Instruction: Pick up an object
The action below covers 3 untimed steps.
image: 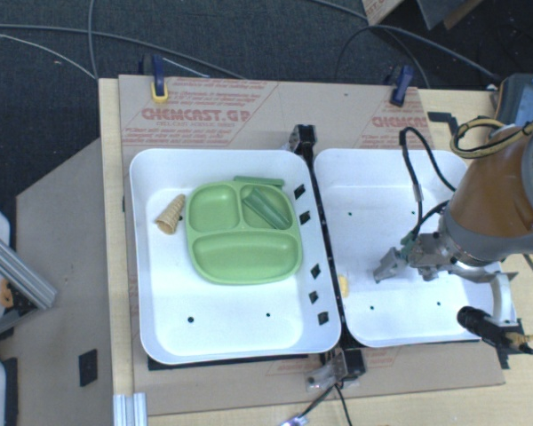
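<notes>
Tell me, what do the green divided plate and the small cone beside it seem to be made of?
Green divided plate: probably moulded plastic, with an even colour, smooth rounded ridges and a matte look. Small cone: tan with a ribbed surface, like a toy wafer cone; plastic or foam, the view cannot settle which.

Illumination is bright, even and diffuse, apparently from overhead. The two white bins, left (160,264) and right (373,202), reflect strongly and approach overexposure, so little surface texture is visible in them. Shadows are soft and short: a faint one lies under the green plate (240,256) along its lower rim, another beneath the end effector (389,269). The dark floor (53,25) around the table (249,105) renders dim with low contrast. Overall sharpness is moderate with mild compression softness. The arm (497,193) near the right edge appears slightly blurred.
</notes>
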Tool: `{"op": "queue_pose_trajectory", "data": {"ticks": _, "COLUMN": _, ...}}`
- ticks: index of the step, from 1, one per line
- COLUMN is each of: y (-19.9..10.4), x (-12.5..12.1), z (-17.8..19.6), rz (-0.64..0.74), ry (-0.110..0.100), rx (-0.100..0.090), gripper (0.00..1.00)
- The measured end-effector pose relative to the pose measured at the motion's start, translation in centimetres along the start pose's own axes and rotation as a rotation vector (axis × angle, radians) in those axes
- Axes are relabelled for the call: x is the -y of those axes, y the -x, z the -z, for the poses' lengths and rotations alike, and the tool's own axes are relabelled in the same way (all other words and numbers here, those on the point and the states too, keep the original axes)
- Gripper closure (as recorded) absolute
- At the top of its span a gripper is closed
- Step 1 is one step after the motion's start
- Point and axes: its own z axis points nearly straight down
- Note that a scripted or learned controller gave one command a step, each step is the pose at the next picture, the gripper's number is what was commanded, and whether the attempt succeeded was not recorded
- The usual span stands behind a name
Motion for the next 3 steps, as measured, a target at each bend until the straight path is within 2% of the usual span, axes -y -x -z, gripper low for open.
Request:
{"op": "queue_pose_trajectory", "data": {"ticks": 1, "y": 0.1, "x": -0.2, "z": 1.3, "rz": -0.001, "ry": 0.007, "rx": 0.002, "gripper": 1.00}}
{"op": "queue_pose_trajectory", "data": {"ticks": 2, "y": -0.3, "x": 0.4, "z": 5.9, "rz": 0.001, "ry": 0.012, "rx": 0.004, "gripper": 1.00}}
{"op": "queue_pose_trajectory", "data": {"ticks": 3, "y": -0.3, "x": 0.3, "z": 8.0, "rz": 0.001, "ry": 0.010, "rx": 0.004, "gripper": 1.00}}
